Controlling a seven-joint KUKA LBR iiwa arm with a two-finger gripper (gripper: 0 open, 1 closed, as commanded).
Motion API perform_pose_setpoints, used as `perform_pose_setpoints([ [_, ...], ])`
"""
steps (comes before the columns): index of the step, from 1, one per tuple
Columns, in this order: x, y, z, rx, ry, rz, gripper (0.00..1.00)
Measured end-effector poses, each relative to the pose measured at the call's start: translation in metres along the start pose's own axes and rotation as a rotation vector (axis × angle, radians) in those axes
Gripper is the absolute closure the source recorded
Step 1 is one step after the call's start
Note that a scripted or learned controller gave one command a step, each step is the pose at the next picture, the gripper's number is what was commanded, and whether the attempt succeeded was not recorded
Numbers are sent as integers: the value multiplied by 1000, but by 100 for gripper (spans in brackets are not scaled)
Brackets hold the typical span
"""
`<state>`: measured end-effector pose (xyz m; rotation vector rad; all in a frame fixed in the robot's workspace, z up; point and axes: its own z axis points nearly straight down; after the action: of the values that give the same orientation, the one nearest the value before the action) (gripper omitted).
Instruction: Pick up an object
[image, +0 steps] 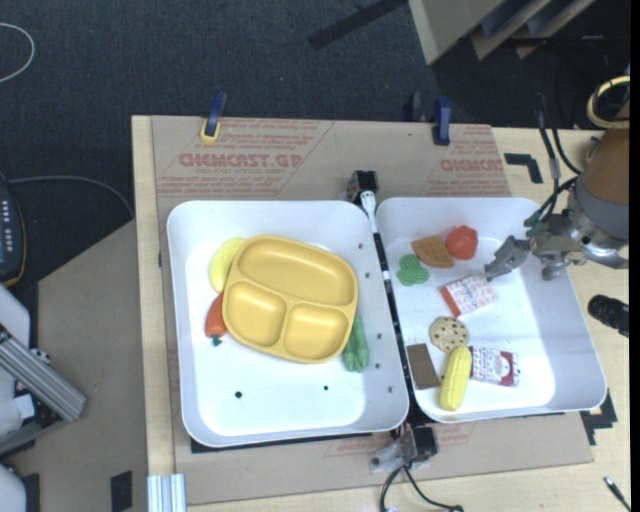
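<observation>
My gripper (527, 265) hangs over the right bin (560, 330), near its upper right part, open with nothing between its fingers. Just left of it lie a red tomato (461, 241), an orange cracker piece (433, 251) and a green toy (412, 270). A red-and-white packet (469, 296) lies below and left of the gripper, apart from it. Lower in the bin are a cookie (448, 332), a yellow corn cob (455, 377), a brown bar (422, 365) and a second red-and-white packet (494, 365).
The left bin (200, 390) holds a yellow divided plate (289, 298), with a yellow piece (225, 262) and a red pepper (215, 318) at its left and a green leafy toy (355, 347) at its right. The arm (605, 200) comes in over the right bin's far-right rim.
</observation>
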<state>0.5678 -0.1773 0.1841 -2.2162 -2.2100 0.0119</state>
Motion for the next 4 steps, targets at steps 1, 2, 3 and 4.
perform_pose_setpoints([
  [1, 0, 3, -7, -14, -3, -3, 0],
  [2, -3, 9, 54, -7, -1, -3, 0],
  [3, -1, 12, 96, -18, 1, -3, 0],
  [4, -3, 15, 81, -27, -5, -5, 100],
])
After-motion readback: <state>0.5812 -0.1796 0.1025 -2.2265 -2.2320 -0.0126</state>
